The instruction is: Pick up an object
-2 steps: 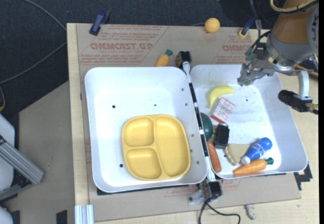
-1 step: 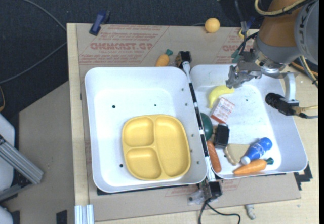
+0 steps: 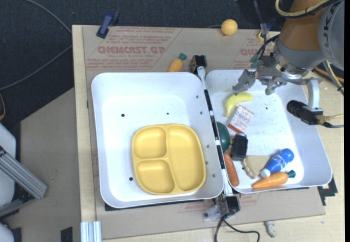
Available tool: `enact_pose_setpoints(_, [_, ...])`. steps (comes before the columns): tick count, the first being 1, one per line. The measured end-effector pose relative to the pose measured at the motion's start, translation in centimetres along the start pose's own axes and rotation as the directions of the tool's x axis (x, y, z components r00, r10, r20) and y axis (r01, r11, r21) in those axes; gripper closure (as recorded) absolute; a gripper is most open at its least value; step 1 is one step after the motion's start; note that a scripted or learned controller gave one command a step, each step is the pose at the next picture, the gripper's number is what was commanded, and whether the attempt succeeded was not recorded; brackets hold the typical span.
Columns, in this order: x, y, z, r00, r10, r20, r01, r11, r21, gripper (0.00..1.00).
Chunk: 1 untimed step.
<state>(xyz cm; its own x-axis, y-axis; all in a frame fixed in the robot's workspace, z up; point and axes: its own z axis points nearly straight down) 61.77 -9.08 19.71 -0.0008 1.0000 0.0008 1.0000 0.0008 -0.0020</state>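
My gripper (image 3: 255, 86) hangs over the far part of the right bin (image 3: 306, 153); its two fingers are spread apart and open, with nothing between them. A yellow banana (image 3: 237, 102) lies just below the left finger. Beside it, toward the front, is a red-and-white packet (image 3: 240, 119). Further forward lie a black block (image 3: 239, 147), a green object (image 3: 222, 134) against the bin's left wall, a red-orange sausage (image 3: 230, 169), a tan piece (image 3: 251, 165), a blue bottle (image 3: 277, 162) and an orange carrot (image 3: 269, 180).
The left bin (image 3: 109, 126) holds a yellow divided plate (image 3: 168, 157). Behind the bins on the board lie an orange ball (image 3: 229, 27), a small orange toy (image 3: 176, 64), a black item (image 3: 199, 62) and a blue object (image 3: 106, 24).
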Motion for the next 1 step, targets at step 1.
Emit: enact_pose_setpoints(1, [-0.44, 2.46, 7.10, 1.000, 0.000, 0.000, 0.000, 1.000, 0.002, 0.00])
